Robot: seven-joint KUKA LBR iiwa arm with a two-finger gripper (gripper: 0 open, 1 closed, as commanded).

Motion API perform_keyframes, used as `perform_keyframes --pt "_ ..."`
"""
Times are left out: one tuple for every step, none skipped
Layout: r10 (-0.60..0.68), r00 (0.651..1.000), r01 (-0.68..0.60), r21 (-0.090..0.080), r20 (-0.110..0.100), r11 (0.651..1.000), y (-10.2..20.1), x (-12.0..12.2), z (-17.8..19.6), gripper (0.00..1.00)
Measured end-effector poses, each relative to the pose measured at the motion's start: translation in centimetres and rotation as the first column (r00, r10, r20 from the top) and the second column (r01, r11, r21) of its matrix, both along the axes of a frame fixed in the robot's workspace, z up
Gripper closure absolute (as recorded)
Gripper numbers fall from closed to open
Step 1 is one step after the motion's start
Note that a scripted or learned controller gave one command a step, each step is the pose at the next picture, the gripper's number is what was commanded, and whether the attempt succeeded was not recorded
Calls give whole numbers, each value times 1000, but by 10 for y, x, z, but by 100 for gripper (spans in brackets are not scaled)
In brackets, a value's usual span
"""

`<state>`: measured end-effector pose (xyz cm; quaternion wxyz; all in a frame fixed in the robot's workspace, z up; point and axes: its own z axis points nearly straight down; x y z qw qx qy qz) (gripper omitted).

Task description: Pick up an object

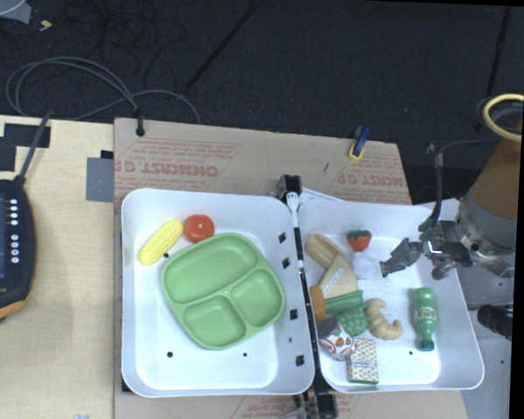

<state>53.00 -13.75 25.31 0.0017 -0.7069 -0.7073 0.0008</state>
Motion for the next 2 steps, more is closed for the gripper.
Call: perform_keyframes --pt "7 1000 -7 2 8 1000 70 -41 83 0" --pt "1 1000 -1 0 -2 1000 67 -40 88 100"
